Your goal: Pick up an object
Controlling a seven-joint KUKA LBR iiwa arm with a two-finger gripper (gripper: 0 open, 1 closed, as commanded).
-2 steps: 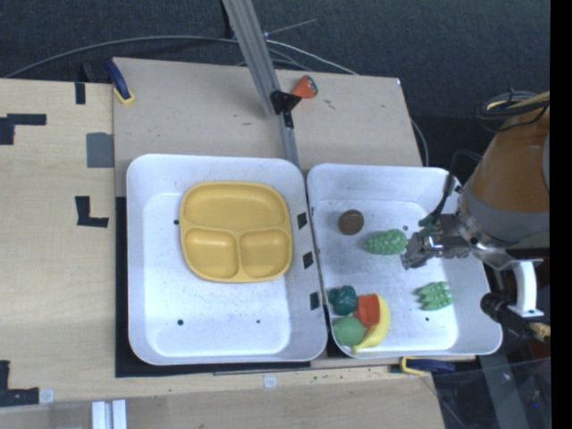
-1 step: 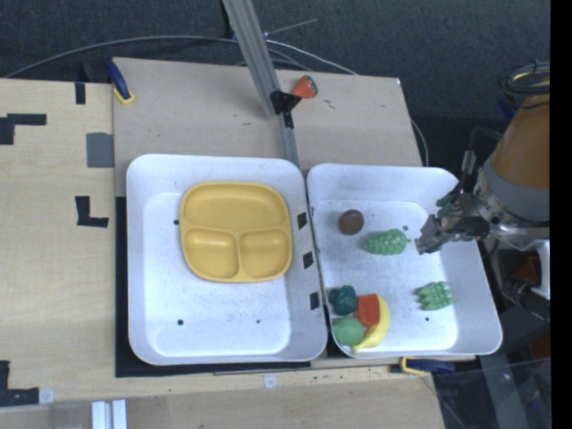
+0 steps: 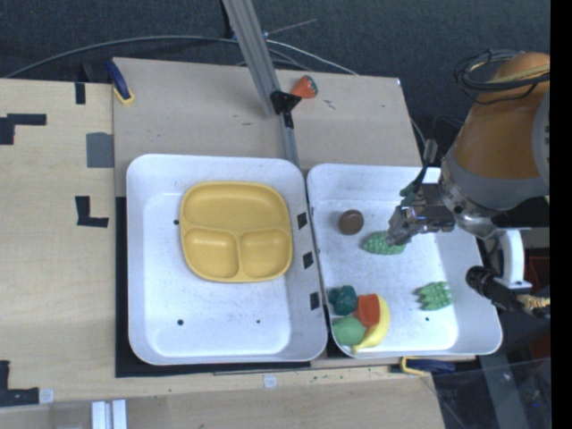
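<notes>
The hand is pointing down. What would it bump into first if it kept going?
Most likely the green leafy toy right under the hand; it looks very close, maybe touching already, though height is hard to judge from above.

I am reaching in from the right of the frame, my gripper (image 3: pixel 399 231) sitting low over the right bin (image 3: pixel 465 324), right at the upper edge of a green leafy toy (image 3: pixel 384 245) lying mid-bin. A brown round object (image 3: pixel 349 222) is resting just to its left. A second green leafy piece (image 3: pixel 433 295) is lying toward the lower right. Bunched in the bin's lower left corner are a teal piece (image 3: pixel 342 298), a red piece (image 3: pixel 368 308), a green ball (image 3: pixel 350 330) and a yellow banana (image 3: pixel 379 327). The left bin (image 3: pixel 152 311) is carrying a yellow divided plate (image 3: pixel 237 231).
</notes>
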